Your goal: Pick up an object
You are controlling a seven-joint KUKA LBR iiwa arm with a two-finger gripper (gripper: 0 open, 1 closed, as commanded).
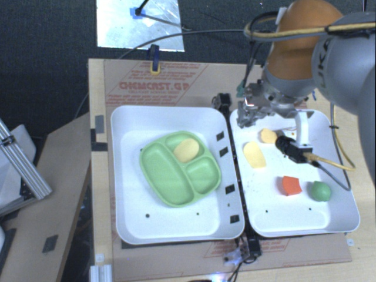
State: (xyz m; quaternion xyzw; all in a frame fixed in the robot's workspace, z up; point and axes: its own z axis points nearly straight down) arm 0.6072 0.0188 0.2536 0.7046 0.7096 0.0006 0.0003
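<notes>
Camera view gives me two white bins [130,135], one green plate [167,178] carrying one yellow fruit [187,150] in the left bin, and five loose things in the right bin, where the small round yellow piece [268,136] lies just beside the fingers [249,117], at their lower right, and I cannot tell if these are spread.
</notes>
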